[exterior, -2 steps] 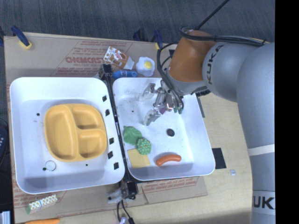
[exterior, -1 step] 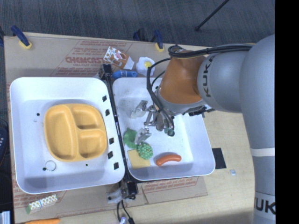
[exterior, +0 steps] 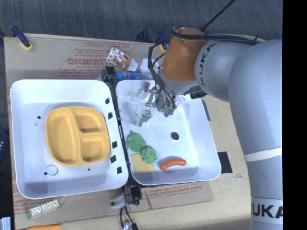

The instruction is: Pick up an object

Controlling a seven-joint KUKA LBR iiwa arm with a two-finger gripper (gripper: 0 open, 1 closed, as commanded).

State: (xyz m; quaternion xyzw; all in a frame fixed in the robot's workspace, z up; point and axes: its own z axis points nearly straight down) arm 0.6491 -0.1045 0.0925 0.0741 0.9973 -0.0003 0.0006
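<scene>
Two white bins sit side by side on the table [exterior: 57, 51], which is covered with printed brown cardboard. The left bin [exterior: 19, 128] carries one yellow divided tray [exterior: 76, 134] with three compartments. The right bin [exterior: 204, 143] carries the loose things: one leafy green piece [exterior: 135, 141], one bumpy green round piece [exterior: 148, 154] just at its 5 o'clock, one pale yellow flat block [exterior: 140, 164] touching the bumpy piece from below, and one orange sausage-shaped piece [exterior: 172, 163] at 3 o'clock from the block. One small dark spot [exterior: 175, 136] lies on the bin floor, apart from these.

The grey arm [exterior: 240, 75] with its orange band [exterior: 182, 56] crowds the bin's 12 o'clock end, and the hand [exterior: 152, 102] hangs there, well apart from the four pieces near the 6 o'clock end. Nothing shows between its metal fingers [exterior: 144, 115]; whether they are spread or closed I cannot tell.

A small printed packet [exterior: 117, 57] and one blue object [exterior: 127, 75] lie on the table beyond the bins.
</scene>
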